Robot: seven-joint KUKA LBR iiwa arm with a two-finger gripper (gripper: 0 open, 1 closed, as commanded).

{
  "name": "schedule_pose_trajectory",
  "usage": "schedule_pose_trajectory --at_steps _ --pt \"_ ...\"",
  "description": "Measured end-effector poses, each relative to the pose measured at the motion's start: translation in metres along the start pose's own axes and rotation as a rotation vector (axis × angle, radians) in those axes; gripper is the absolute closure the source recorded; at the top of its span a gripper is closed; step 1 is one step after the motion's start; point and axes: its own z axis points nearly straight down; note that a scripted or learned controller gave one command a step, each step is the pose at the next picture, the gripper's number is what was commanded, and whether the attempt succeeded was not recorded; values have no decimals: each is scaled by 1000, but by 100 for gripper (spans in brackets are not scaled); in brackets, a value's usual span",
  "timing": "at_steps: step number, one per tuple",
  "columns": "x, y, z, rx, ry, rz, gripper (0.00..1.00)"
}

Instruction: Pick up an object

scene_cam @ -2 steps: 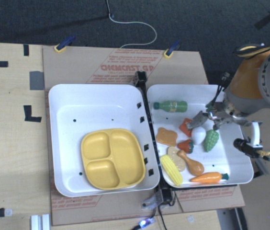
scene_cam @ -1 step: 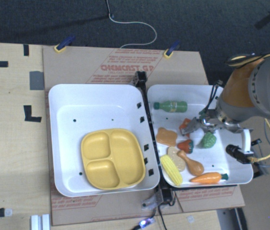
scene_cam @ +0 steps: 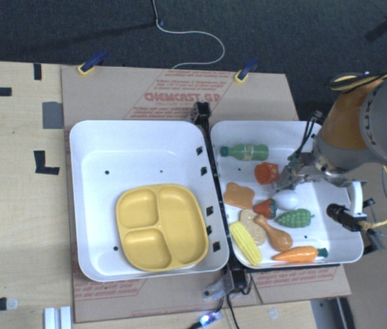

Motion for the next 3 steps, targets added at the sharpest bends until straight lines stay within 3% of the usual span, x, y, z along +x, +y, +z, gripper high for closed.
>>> schedule_pose_trajectory --at_steps 2,3 --pt "-9 -1 -118 -4 0 2 100" --pt "-8 -1 -130 1 2 2 100"
